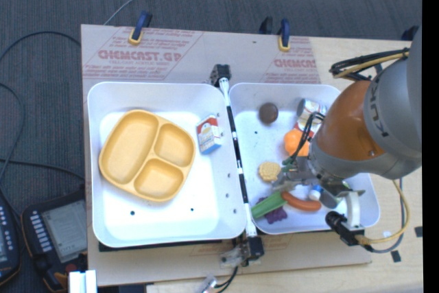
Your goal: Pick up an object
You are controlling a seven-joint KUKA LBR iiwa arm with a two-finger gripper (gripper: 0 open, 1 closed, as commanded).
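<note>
The right bin [250,147] holds several small items. Among them are a brown ball [268,112], an orange fruit [293,142], a round waffle-like cookie [269,171], a green vegetable [267,204], a purple piece [276,215], a red-orange sausage [302,202] and a silver can [310,108]. My gripper [291,176] hangs low over the middle of this bin. It sits just right of the cookie and above the sausage, below the orange-banded wrist [343,127]. The arm's body hides the right part of the bin.
The left bin [110,216] carries a yellow divided plate [146,154] and a small red-and-white carton [209,135] near its right wall. A black-and-white rail [235,147] divides the bins. Cables [363,240] trail at the right bin's front corner.
</note>
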